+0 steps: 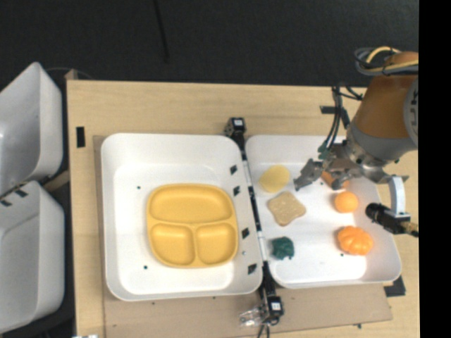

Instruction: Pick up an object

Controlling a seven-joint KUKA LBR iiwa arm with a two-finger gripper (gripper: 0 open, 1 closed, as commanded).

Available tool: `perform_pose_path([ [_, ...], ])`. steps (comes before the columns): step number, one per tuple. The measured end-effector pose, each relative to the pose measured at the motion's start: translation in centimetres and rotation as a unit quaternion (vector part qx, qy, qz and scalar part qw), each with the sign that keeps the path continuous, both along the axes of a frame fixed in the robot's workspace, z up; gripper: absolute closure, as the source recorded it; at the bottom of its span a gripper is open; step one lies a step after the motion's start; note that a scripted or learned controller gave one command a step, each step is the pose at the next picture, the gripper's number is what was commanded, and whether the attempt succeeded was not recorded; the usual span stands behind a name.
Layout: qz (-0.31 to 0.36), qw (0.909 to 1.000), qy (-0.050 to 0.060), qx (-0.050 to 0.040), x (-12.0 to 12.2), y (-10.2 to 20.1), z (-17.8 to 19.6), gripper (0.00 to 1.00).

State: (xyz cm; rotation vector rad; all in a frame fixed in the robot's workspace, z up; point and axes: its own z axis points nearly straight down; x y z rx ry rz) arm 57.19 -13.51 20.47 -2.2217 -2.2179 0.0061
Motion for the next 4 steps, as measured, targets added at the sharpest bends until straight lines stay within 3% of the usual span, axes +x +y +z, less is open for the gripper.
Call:
perform_pose_path([
  [2,-0.002,1.0,-0.001,0.0,0.0,0.4,-8.9,0.0],
  [3,-0.005,1.0,-0.004,-0.0005,0.1,0.3,-7.5,1.0],
  [4,0.002,1.0,-0.006,-0.0001,0.5,0.9,-1.5,1.0],
])
